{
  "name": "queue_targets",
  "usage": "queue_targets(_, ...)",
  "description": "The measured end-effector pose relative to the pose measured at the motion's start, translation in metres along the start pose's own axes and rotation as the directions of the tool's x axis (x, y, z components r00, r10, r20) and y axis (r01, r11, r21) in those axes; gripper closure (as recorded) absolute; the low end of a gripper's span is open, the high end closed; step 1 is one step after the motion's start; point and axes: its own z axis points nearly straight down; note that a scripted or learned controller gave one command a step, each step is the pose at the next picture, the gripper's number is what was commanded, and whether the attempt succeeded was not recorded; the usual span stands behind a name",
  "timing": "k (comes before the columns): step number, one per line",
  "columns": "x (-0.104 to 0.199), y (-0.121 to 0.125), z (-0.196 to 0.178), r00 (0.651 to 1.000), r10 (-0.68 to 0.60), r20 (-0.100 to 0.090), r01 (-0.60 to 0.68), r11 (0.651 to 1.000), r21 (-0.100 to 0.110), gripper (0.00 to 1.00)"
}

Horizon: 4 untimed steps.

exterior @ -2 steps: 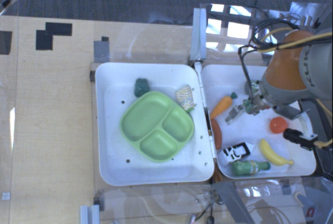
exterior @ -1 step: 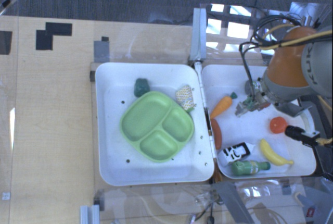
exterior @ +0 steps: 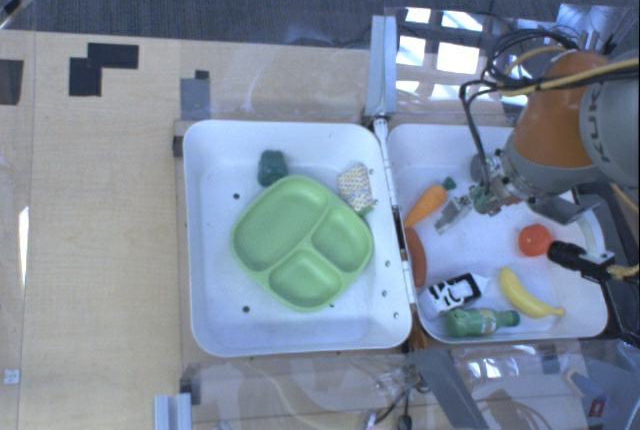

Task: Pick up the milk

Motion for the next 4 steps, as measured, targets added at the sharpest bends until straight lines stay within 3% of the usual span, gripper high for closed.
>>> queue_targets(1, 0.028, -0.051, 0.030, 0.985, -0.172, 0.002, 0.172, 0.985, -0.003, 0.00)
queue_targets(2, 0.005, -0.062, 0.027, 0.967, -0.255, -0.002, 0.255, 0.967, 0.003, 0.00)
queue_targets(3, 0.018, -0.077, 0.028, 0.877, -0.480, 0.013, 0.480, 0.877, -0.006, 0.00)
queue_targets(4, 0.019, -0.076, 0.017, 0.878, -0.479, 0.009, 0.479, 0.878, -0.008, 1.00)
